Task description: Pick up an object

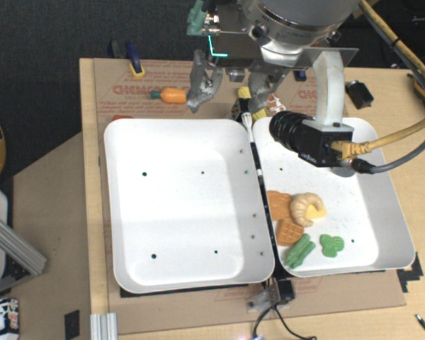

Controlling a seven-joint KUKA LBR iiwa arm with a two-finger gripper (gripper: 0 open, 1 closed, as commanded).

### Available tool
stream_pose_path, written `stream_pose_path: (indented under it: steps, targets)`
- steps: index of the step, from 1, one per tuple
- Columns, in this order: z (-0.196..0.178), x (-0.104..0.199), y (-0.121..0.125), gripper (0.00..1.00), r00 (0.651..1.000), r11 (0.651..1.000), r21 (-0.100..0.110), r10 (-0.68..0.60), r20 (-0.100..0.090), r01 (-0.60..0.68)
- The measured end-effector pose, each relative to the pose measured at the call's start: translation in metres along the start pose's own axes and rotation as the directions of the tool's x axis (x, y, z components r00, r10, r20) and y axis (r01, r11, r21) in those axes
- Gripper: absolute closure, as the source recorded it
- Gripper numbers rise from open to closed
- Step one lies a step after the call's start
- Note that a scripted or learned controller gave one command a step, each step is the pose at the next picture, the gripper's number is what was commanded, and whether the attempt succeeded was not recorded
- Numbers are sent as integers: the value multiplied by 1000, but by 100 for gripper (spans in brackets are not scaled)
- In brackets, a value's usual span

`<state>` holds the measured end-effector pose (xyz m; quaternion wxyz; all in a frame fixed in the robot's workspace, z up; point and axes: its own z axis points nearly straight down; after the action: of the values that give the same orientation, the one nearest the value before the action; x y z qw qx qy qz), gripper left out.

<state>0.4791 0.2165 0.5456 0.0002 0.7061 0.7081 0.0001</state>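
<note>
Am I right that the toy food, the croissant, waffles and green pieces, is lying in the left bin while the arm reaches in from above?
Not quite: the croissant, waffles and green pieces lie in the right bin, not the left bin, as the camera view shows. The rest stands.

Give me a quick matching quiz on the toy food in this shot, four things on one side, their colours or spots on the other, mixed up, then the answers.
Things:
1. croissant
2. waffle
3. broccoli
4. carrot

Descriptions:
A. orange, outside the bins on the brown board behind the left bin
B. small green piece near the front of the right bin
C. pale yellow, curled, in the right bin
D. orange square with a grid pattern, just in front of the curled piece

Pairs: 1-C, 2-D, 3-B, 4-A
</note>
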Motion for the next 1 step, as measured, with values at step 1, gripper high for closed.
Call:
stream_pose_path:
  steps: [1]
  targets:
    - [-11, 1, 0, 100, 1000, 1000, -4, -1, -2, 1]
